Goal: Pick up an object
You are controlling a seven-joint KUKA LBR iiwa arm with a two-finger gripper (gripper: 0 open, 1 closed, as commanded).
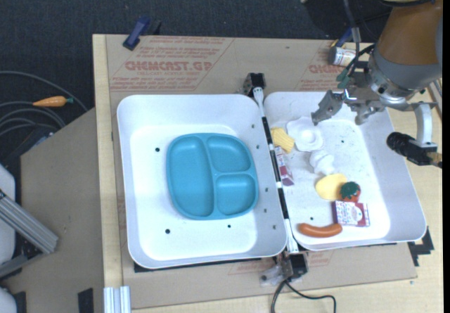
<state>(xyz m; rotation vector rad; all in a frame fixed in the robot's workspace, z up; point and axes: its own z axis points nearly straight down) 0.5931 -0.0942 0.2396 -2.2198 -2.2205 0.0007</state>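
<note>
Words on the brown board

Red print runs along the far strip of the brown board [211,58] that lies on the tabletop under the bins. Left part reads "CHEMCAST GP" in big red letters, w/ small red lines above & below it, too tiny to read. Same red print shows again at the right, approx. by the right bin's far corner, but it's cut off & can't be read whole. The small red and white packet [351,213] in the right bin has marks on it, too blurry to read.
</note>
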